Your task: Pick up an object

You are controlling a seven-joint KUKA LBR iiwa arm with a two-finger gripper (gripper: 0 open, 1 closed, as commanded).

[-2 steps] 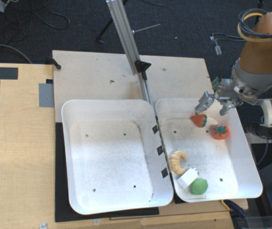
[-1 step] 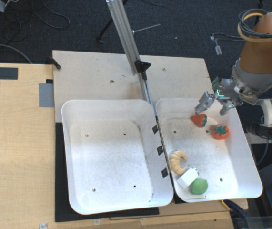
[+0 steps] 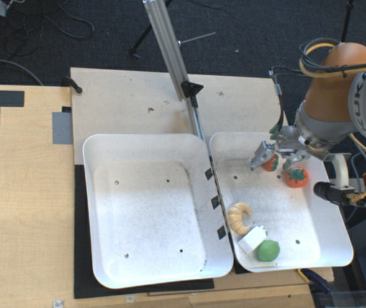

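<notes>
My gripper [image 3: 275,161] hangs low over the back of the right bin [image 3: 324,236], its fingers spread apart, so it is open. A small orange-red fruit [image 3: 271,164] sits between the fingers, close to the left one [image 3: 259,156]; I cannot tell whether it is touched. A second red fruit with a green top [image 3: 297,178] lies just right of the gripper. Nearer the bin's front lie a tan croissant-shaped piece [image 3: 238,217], a white block [image 3: 252,239] and a green ball [image 3: 268,250], all bunched together.
The left bin [image 3: 106,172] stands beside the right one, their walls meeting along a line of black clips [image 3: 215,201]. A slanted aluminium bar [image 3: 170,50] rises behind the bins. Pale bench surface lies behind both bins.
</notes>
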